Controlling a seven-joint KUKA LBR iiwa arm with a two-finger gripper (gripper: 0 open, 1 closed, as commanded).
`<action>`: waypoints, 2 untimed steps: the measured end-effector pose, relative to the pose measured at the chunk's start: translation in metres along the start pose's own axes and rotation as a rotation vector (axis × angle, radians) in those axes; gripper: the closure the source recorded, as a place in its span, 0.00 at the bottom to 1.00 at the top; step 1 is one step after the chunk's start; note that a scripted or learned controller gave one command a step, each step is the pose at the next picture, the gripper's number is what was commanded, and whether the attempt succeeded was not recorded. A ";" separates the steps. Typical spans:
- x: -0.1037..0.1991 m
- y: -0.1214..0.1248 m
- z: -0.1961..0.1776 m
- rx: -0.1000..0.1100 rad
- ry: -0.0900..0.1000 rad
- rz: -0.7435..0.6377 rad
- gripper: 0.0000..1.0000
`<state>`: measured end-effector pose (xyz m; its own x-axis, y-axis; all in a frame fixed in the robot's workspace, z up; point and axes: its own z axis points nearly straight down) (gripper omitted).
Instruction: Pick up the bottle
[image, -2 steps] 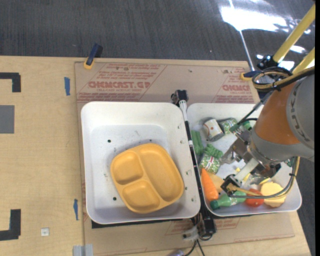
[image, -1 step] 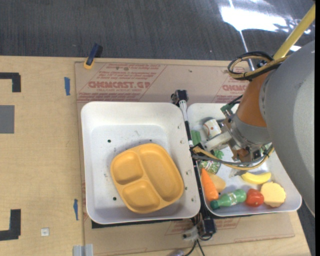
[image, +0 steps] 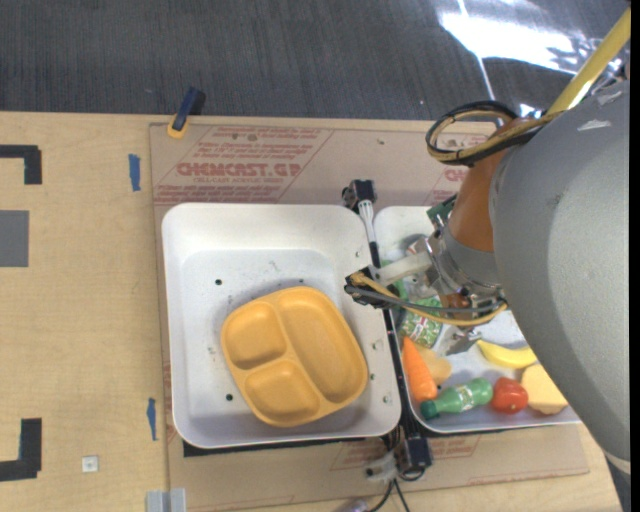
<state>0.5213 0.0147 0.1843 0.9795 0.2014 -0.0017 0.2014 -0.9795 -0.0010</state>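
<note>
- The bottle lies on its side in the right bin, near that bin's front edge, green with a pale middle, touching or just beside the carrot on one side and the tomato on the other.
- It looks like light, stiff plastic, smooth and round, so likely to roll or slip; a grip across the body's middle seems safest.
- The banana lies just behind it.
- The yellow divided plate sits in the left bin.
- Further back, the grey arm bends steeply down over the right bin's middle, wrist toward the divider; the jaws sit among clutter, and whether they are apart or together cannot be told.
</note>
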 end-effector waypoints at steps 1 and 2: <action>0.050 0.005 0.000 0.000 0.001 -0.072 0.00; 0.009 -0.065 0.000 0.001 -0.001 0.002 0.00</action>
